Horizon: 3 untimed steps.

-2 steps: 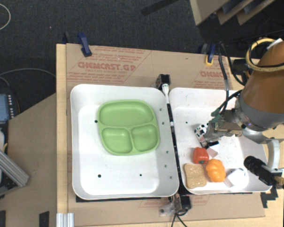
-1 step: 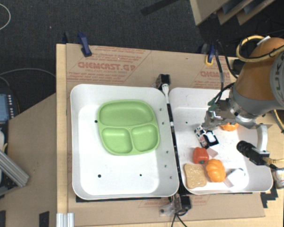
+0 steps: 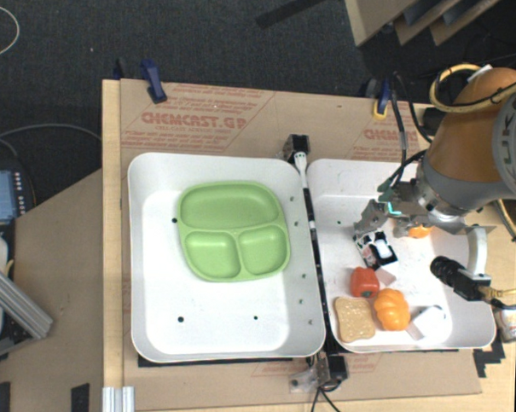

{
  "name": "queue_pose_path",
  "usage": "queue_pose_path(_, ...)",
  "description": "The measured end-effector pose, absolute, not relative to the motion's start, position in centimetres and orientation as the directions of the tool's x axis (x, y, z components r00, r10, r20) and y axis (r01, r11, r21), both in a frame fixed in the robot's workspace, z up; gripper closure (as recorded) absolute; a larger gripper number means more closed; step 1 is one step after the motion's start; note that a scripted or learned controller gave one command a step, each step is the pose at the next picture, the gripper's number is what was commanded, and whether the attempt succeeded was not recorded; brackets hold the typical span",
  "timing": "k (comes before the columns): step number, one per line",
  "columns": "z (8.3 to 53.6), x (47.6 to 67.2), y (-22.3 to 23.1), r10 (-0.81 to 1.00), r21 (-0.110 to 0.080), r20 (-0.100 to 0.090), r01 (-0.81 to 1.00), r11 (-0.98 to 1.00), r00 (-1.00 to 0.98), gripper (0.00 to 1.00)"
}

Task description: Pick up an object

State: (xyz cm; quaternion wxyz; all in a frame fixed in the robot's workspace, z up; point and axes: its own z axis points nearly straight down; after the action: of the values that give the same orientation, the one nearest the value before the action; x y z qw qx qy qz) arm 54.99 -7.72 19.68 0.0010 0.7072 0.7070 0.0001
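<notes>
The likeliest target is the small black-and-white object lying in the right bin, near the middle of that bin's left half, with a dark body, white patches and an irregular outline; what it is cannot be made out. The gripper sits directly over its upper edge, apparently just above or touching it, and whether its tips are spread or closed cannot be told from this angle; nothing is seen clamped between them. Judged from this, the step in hand is the descent onto the object, with no grasp yet confirmed. The next move calls for settling squarely over the object, closing on its narrow dimension, and lifting straight up clear of the neighbours. Just below it, toward the bin's near edge, lies a red piece, then an orange round item beside a tan bread-like slab at the near-left corner, and a pale object to the near right. A small orange item shows beside the wrist. The left bin carries a green divided plate toward its far side.
</notes>
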Motion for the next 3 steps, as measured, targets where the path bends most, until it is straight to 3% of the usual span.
queue_pose_path(1,11.1,54.2,-9.3,1.000,0.004,-0.003,1.000,-0.001,0.001,0.00)
queue_pose_path(2,10.1,51.0,-9.6,1.000,0.032,-0.011,0.999,0.001,-0.001,0.00)
queue_pose_path(3,11.3,51.0,-9.8,1.000,0.038,-0.015,0.999,-0.002,0.002,1.00)
